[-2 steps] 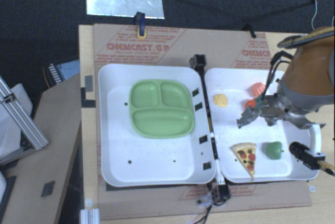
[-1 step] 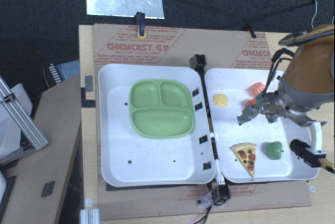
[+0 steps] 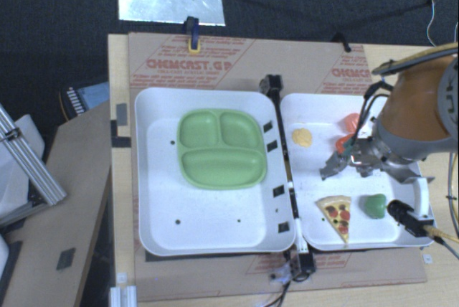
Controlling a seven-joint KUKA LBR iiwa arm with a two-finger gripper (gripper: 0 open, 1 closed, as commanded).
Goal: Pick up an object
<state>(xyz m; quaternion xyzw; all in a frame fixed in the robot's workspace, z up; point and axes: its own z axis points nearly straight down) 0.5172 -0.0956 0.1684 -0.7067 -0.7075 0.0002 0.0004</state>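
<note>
over right bin (image 3: 308, 106) | claw (image 3: 337, 163) | orange object (image 3: 349, 122) partly hidden by arm

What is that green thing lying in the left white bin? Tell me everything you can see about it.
It is a pale green divided plate, smooth and matte like plastic, with rounded corners. Raised ridges split it into three compartments: two smaller ones along the far side and one long one along the near side. It lies flat, right side up, near the middle of the left bin, resting on the bin's floor. All three compartments look bare, and it touches only the bin floor.
</note>
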